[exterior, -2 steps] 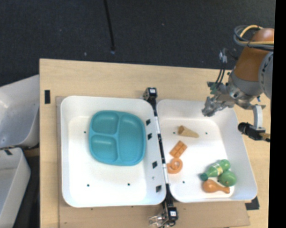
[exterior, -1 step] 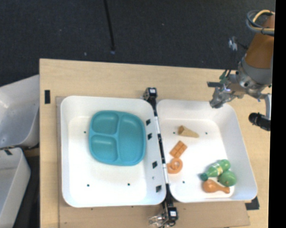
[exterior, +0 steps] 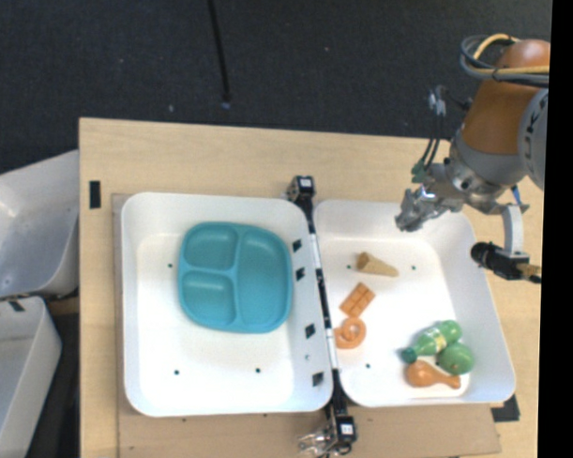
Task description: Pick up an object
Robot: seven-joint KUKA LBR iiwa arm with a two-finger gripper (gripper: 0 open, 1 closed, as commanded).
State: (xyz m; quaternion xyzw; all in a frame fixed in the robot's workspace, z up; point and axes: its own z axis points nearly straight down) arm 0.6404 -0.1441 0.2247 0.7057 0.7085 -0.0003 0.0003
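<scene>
Over right bin (exterior: 472, 277) rear edge: claw (exterior: 411, 218) small, blurred | grip state cannot tell | arm (exterior: 502, 109) cut off at right.

The left bin (exterior: 150, 378) holds 1 divided tray (exterior: 235, 275) near its middle. In the right bin (exterior: 472, 277), a wedge (exterior: 375, 265) lies farthest back, a ridged block (exterior: 357, 299) and ring (exterior: 350, 334) nearer the divider, and a vegetable cluster (exterior: 438, 354) front right.

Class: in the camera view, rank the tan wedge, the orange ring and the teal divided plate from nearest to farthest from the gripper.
Measured from the gripper:
1. Tan wedge, right bin, just below it.
2. Orange ring, right bin, by the divider.
3. Teal divided plate, left bin.
</scene>
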